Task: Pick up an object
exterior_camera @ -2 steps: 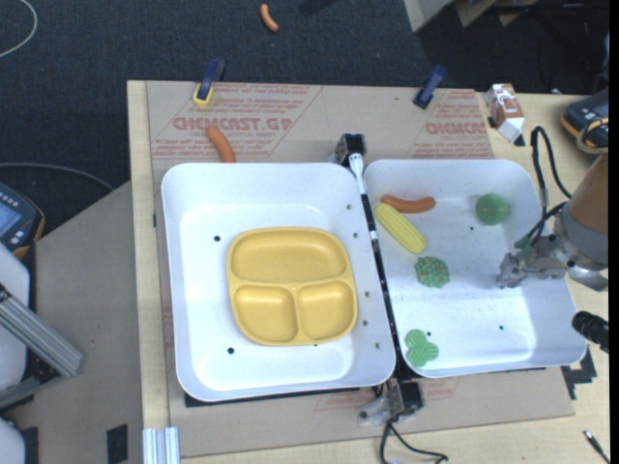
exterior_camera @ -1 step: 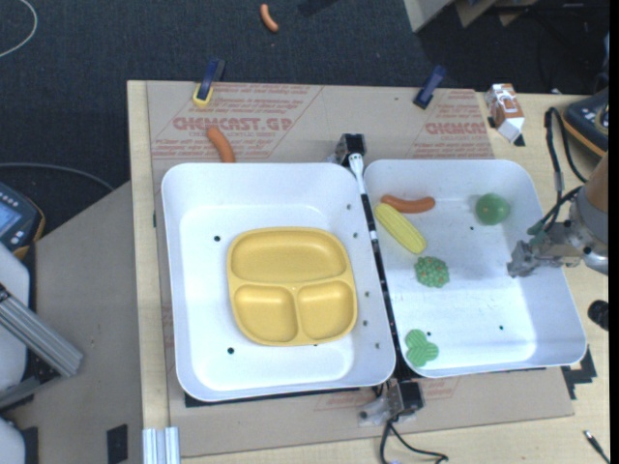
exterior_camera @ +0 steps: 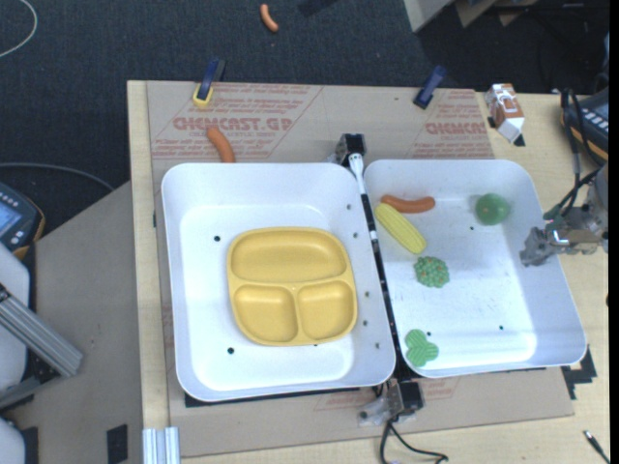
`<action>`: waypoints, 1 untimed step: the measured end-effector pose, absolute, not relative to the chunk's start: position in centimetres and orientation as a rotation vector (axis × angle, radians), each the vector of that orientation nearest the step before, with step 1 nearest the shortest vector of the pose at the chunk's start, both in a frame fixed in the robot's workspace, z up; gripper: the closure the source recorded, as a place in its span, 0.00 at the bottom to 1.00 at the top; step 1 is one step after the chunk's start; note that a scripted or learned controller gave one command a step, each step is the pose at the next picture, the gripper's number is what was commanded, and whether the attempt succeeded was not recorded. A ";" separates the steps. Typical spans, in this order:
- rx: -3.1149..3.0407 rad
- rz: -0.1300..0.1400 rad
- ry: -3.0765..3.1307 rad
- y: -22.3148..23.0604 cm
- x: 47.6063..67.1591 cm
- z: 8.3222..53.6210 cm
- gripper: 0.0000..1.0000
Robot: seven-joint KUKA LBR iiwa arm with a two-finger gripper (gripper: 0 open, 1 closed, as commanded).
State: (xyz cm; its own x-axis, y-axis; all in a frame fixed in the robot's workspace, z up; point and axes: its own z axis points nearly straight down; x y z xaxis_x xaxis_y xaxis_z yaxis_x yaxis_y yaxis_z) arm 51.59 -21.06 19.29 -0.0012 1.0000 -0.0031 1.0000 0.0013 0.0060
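A robot's gripper (exterior_camera: 538, 247) sits at the right rim of the right-hand bin (exterior_camera: 503, 351), with nothing visible in its grasp; at this size and angle it cannot be told whether the gripper is spread or closed. Every candidate for the pick lies loose on the floor of that bin: a red-orange sausage (exterior_camera: 408, 203) near the top left, a yellow corn cob (exterior_camera: 398, 228) just below it and lying on a slant, a green broccoli floret (exterior_camera: 431, 273) near the middle, a round green ball-like item (exterior_camera: 491, 209) toward the upper right, and a green leafy piece (exterior_camera: 420, 347) low against the front wall. The round green item is the nearest of them to the gripper, yet the two are plainly apart. The left-hand bin (exterior_camera: 193, 259) holds a yellow divided tray (exterior_camera: 290, 285) with nothing in its compartments. A second orange sausage (exterior_camera: 221, 144) rests on the board behind the bins, and another small orange piece (exterior_camera: 269, 16) lies on the dark floor beyond. By these signs the task appears to be at its opening stage: no object is lifted, and choosing one, descending, closing and raising it all seem left to do.
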 end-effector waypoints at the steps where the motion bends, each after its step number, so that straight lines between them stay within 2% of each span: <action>1: 2.215 0.003 2.218 -21.1 51.7 22.7 1.00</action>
State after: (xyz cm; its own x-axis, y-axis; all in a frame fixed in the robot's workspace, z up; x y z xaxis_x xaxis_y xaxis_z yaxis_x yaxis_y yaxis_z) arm 51.73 -21.11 22.74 -0.0015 1.0000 -0.0035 1.0000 0.0015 0.0066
